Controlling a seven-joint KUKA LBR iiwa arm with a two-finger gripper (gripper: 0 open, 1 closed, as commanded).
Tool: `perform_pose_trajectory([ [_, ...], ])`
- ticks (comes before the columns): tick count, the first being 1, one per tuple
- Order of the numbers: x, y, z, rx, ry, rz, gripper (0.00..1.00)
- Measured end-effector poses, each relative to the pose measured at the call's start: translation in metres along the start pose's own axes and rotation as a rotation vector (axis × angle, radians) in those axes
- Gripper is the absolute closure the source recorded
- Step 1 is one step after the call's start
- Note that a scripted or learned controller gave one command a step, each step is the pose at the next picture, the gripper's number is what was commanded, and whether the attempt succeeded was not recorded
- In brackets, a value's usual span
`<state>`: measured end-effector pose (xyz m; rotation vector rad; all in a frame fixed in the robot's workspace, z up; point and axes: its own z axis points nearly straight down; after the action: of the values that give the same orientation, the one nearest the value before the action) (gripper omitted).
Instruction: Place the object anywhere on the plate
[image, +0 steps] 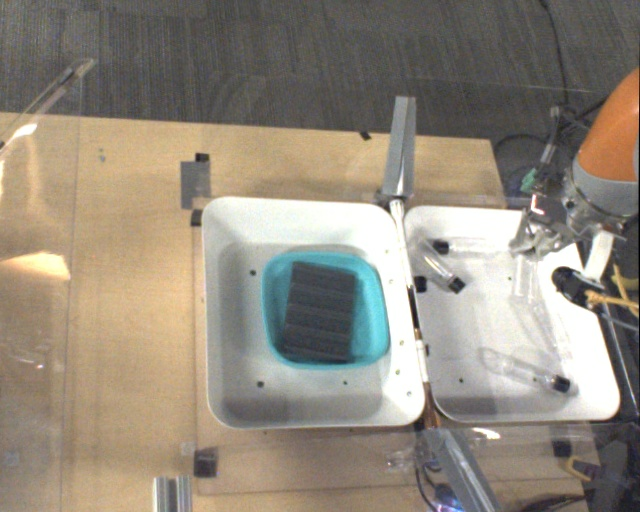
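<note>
The arm comes in over the far right corner of the right bin (600, 405), its orange band bright above the wrist, and the gripper (540, 238) hangs low near that bin's far edge. Nothing can be made out between its fingers, and whether the jaws stand wide or narrow I cannot tell.

The plate (375, 310) is the turquoise one sitting in the middle of the left bin (225, 330). A dark ribbed block (320, 311) already lies on it, its long side running from the bin's far edge toward the near edge, tilted a little.

In the right bin lie several clear tubes with dark caps. One pair (440, 262) sits near the far left corner, close to the wall shared with the other bin. Another tube (520, 368) lies toward the near right corner, stretched roughly along the near edge, cap end pointing right. A further clear piece seems to run down from under the gripper toward the middle of the bin, but it is too faint to be sure of.

If one of these tubes is the object meant, the pair by the far left corner is the closer choice: it lies to the gripper's left along the far edge, and the plate is further left again, across the dividing wall.
</note>
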<state>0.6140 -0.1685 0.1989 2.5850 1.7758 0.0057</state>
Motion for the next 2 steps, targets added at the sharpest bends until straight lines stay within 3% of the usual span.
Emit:
perform_pose_trajectory([
  [1,0.046,-0.071,0.055,0.004,0.002,-0.167,1.0],
  [2,0.082,-0.145,0.013,0.002,0.003,-0.158,1.0],
])
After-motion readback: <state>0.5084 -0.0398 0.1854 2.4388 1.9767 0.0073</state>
